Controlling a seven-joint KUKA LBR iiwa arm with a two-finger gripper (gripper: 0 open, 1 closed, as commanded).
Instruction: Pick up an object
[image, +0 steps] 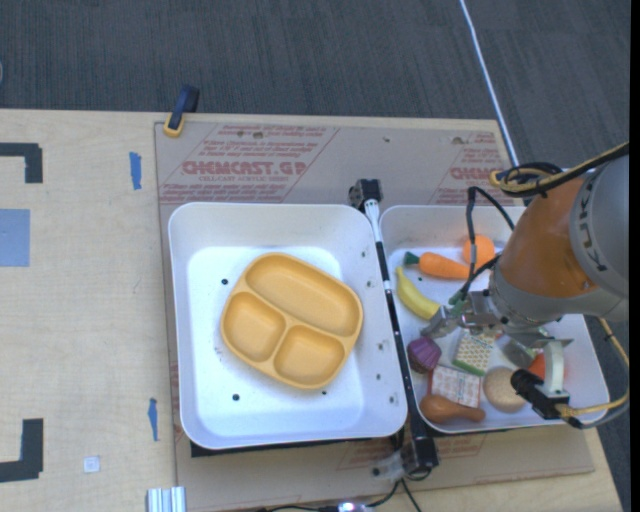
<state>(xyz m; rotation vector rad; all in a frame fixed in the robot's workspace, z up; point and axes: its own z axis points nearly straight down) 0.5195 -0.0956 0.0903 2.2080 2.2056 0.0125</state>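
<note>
a yellow banana (415, 293) lies slanted in the right bin (400, 225). an orange carrot (443, 265) lies just above it. a purple onion (424, 352) sits below.

Red print on the clear protective sheet (330, 160) behind the bins reads "CHEMCAST GP" at upper left. The same print repeats at upper right, cut off. The smaller lines are illegible.

Right bin (597, 372) crowded with toy food, arm (548, 262) overhead, left bin (200, 300) open around yellow tray (291, 320)
</note>
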